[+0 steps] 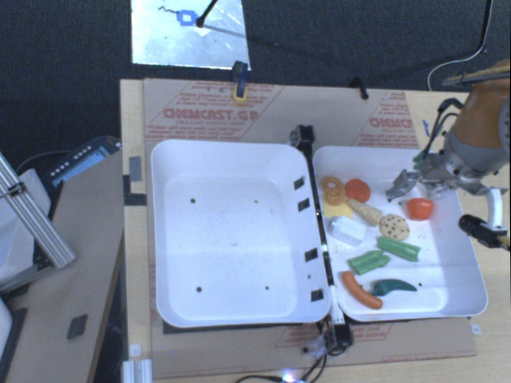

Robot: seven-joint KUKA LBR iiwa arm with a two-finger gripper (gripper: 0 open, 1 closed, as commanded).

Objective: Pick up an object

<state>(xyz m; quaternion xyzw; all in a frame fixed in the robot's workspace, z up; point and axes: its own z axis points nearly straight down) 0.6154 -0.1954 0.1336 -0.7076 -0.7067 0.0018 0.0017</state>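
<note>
The right bin [467, 290] holds several toy foods: an orange pretzel ring [332, 188], a red slice [358, 190], a yellow wedge [338, 210], a white block [348, 230], a round cookie [393, 227], green pods [398, 249], an orange sausage [361, 290] and a dark green pepper [393, 286]. A red tomato [420, 208] lies near the bin's far right side. My gripper [440, 207] hangs over that corner, open, its fingers spread to either side of the tomato. Nothing is held between them.
The left bin [164, 214] lies beside the right one, with a black clipped divider [313, 222] between them. Both rest on a cardboard sheet [207, 110]. A cable [463, 54] hangs behind the arm at the upper right.
</note>
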